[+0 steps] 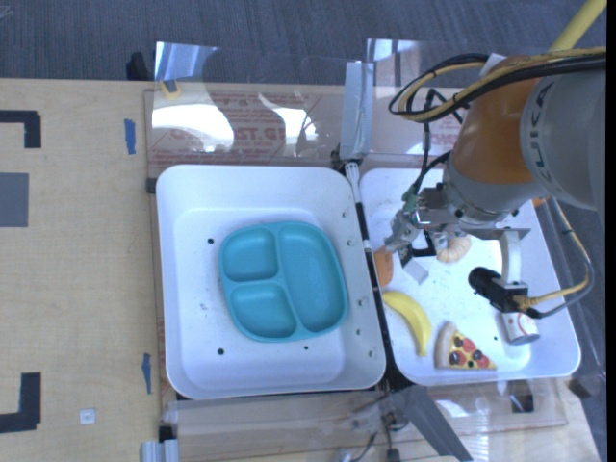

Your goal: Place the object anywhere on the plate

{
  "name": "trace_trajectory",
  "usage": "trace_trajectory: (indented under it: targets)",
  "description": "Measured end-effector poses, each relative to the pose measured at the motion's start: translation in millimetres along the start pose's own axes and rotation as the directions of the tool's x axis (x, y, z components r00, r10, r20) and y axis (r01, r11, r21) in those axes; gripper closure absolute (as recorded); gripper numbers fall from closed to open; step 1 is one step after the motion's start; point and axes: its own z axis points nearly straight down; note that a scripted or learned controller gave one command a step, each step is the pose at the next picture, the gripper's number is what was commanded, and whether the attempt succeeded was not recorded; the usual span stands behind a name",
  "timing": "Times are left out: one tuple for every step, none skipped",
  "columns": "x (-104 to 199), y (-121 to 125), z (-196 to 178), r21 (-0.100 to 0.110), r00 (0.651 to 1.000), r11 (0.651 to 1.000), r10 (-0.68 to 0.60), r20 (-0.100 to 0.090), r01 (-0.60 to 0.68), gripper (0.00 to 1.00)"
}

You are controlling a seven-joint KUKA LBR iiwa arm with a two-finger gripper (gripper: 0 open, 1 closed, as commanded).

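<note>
Pizza slice (462, 348) and banana (411, 318) are lying in the right bin (553, 354); the plate (282, 281) is sitting in the left bin (192, 210). The gripper (409, 243) is hovering beside an orange object (384, 267); whether it is spread or pinching cannot be told.

Two white bins (183, 210) side by side — bare wooden bench (67, 287) at left

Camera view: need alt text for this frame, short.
Seen from above, a grey arm with an orange band reaches in from the right, its gripper low over the right white bin, which holds a toy banana, a toy pizza slice and other small items. The left white bin holds a teal three-compartment plate with nothing on it.
</note>
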Motion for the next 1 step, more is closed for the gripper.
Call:
trace_trajectory:
  targets:
    - [83.2, -47.8, 0.4, 0.003, 1.0, 1.0, -0.003, -0.003, 0.003, 1.0]
